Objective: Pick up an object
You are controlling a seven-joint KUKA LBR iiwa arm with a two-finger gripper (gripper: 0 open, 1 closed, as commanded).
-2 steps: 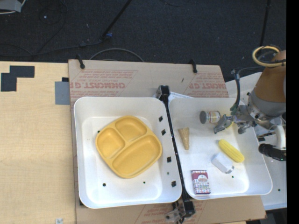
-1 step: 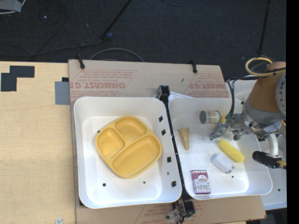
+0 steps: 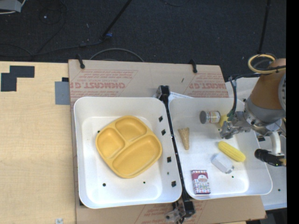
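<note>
Nearest the camera, at the front of the right bin (image 3: 261,190), lies a small red-and-white carton (image 3: 200,181). Leftward, the left bin (image 3: 84,125) holds a yellow divided plate (image 3: 129,146). Across the divider lies an ice-cream cone (image 3: 184,137), then a small can (image 3: 210,117) on its side, a grey block (image 3: 221,163) and a corn cob (image 3: 231,151). At far right the end effector (image 3: 230,129) hovers low between can and corn. Whether it is released or clenched cannot be told, and nothing is seen in its grasp. This looks like the approach step; next it must settle squarely over one item, probably the corn, and close.
</note>
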